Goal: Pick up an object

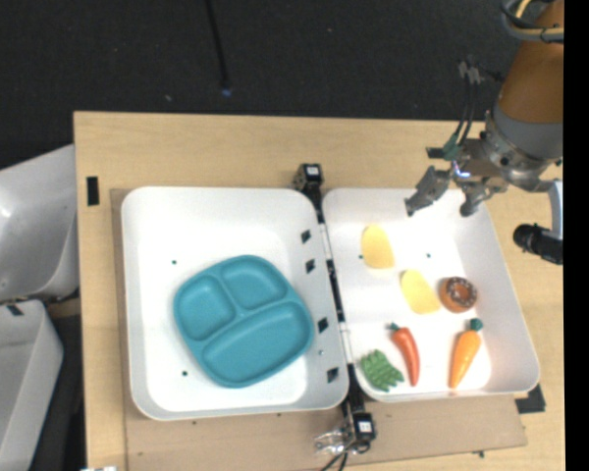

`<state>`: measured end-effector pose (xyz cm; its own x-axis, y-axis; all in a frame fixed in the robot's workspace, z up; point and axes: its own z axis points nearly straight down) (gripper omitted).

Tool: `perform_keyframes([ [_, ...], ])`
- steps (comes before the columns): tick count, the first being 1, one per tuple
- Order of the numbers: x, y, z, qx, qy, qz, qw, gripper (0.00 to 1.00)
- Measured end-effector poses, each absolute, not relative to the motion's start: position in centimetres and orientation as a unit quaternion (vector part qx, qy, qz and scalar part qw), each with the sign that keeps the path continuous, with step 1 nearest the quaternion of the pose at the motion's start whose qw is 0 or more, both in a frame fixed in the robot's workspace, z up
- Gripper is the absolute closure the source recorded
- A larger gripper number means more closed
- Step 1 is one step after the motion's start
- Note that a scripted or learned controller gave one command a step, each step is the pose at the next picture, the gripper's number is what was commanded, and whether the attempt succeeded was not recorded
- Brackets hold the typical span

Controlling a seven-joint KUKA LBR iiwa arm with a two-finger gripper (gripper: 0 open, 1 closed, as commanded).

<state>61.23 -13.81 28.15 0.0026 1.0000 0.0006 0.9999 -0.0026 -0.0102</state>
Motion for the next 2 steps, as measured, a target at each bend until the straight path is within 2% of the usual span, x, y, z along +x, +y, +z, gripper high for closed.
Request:
perform_keyframes([
  [1,61.4,-13.8,28.8,-0.708,-0.707,-0.0003,-0.001,0.0],
  [2,60.9,-14.1,22.6,-0.707,-0.707,0.0022,0.001,0.0],
])
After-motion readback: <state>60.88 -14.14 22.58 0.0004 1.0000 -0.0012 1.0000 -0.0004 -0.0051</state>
